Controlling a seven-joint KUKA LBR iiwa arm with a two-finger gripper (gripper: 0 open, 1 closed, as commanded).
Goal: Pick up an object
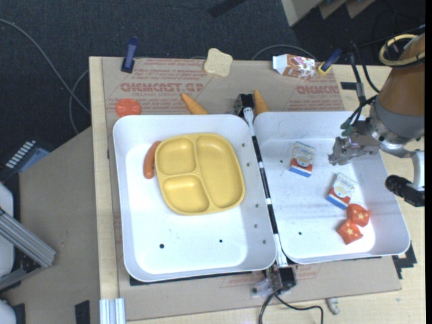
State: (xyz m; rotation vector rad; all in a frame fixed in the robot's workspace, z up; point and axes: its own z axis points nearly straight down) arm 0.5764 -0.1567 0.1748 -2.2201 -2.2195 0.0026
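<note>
The right bin [290, 243] holds two small cartons, one [302, 159] near its middle top and one [341, 190] further right, plus two red pieces [354, 223] near the front right. My gripper [339, 152] hangs over the right bin's upper right part, between the two cartons and a little above the right one. Nothing shows between its fingers. The grey arm with its orange band [405, 86] comes in from the right.
The left bin [135, 248] bears a yellow divided plate [199, 173] with a hot dog [150, 160] beside its left rim. Behind the bins lie a bread slice [217, 62], a carrot [194, 104], an orange lid [127, 106], a milk carton [295, 65] and a blue clip [129, 54].
</note>
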